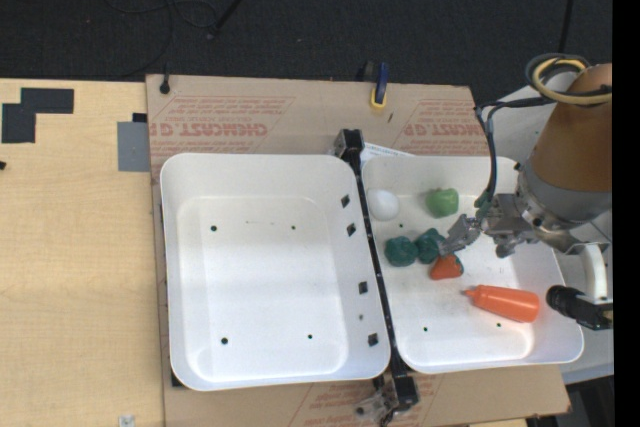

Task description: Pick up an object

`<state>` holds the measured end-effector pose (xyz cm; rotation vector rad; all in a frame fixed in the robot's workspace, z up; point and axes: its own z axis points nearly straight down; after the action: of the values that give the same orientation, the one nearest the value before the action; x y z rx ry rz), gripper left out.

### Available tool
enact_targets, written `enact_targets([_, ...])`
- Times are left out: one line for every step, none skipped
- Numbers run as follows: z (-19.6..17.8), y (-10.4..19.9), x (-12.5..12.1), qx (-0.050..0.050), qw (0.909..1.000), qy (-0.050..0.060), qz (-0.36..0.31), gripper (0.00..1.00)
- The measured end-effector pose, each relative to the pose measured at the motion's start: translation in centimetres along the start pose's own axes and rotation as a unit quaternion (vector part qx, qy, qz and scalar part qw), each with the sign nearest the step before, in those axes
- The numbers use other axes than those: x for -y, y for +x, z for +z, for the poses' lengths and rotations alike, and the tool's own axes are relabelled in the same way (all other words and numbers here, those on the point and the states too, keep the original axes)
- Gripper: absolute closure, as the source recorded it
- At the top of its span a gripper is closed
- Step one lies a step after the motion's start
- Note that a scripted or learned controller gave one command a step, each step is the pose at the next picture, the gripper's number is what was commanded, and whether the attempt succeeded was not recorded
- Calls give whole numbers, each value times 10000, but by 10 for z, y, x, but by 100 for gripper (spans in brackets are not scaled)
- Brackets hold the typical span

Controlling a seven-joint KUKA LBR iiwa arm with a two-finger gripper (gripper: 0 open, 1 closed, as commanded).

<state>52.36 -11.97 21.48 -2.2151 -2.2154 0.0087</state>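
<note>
Several small objects lay in the right bin (560,347); the gripper (462,237) hovered low, just above a small red piece (446,267) beside two teal lumps (412,246); whether it was spread I cannot tell; likely the approach step; next comes descending and closing squarely.

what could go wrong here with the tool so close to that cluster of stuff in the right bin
1. The tool sits low among crowded items: the small red object and the teal object nearly touch, so a grasp may catch both or push one aside.
2. The orange bottle-shaped object lies close below the arm and might get knocked as the arm moves.
3. The white ball by the divider may roll off if bumped.
</note>
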Motion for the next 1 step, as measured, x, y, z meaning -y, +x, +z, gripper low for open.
enact_targets([135,22,-13,12,10000,0,-3,0])
